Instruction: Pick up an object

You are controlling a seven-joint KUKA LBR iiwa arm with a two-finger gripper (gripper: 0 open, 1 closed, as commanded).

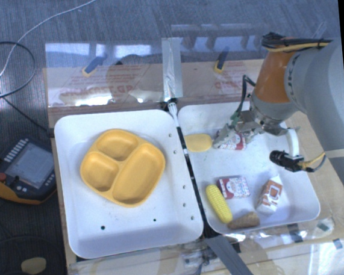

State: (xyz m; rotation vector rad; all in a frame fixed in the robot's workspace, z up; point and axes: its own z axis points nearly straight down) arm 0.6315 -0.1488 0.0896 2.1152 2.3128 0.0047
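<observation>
A crumpled red and white packet [231,140] lies at the back of the right bin [306,208], beside a yellow lemon [198,142]. The claw [239,127] sits right on it. I cannot tell if it grips.

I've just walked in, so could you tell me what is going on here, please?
The grey arm's gripper is down in the right white bin, at a crumpled red-and-white packet beside a pale yellow oval piece. A toy corn cob and small cartons lie nearer the front. The yellow divided plate sits in the left bin.
</observation>
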